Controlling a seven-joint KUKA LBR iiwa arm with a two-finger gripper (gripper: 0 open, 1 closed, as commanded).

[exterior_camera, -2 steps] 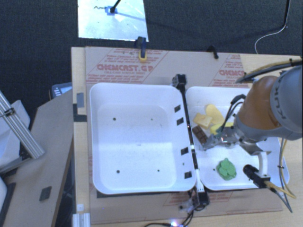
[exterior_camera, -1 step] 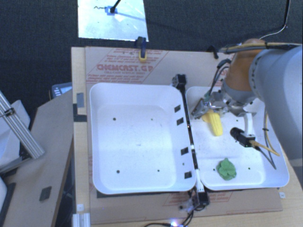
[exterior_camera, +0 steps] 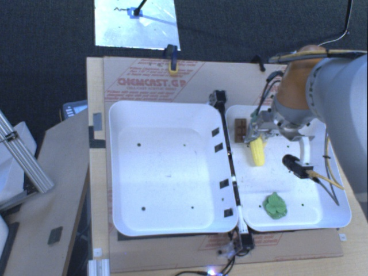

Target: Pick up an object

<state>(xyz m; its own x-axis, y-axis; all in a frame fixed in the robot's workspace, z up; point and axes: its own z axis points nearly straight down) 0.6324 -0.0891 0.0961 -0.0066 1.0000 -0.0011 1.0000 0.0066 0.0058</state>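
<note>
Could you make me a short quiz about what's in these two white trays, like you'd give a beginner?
1. True or false: the yellow corn cob lies in the same bin as the green lump.
2. Which item lies nearest the end effector? A) the green lump B) the yellow corn cob C) the brown block
3. Fill in: the arm's band above the wrist is coloured ____.

Key
1. True: both lie in the right bin.
2. B: the cob lies just under the end effector; whether it is gripped cannot be told.
3. Orange.

Yellow corn cob (exterior_camera: 257, 152), green lump (exterior_camera: 275, 205), brown block (exterior_camera: 241, 130), white bins (exterior_camera: 167, 119).
</note>
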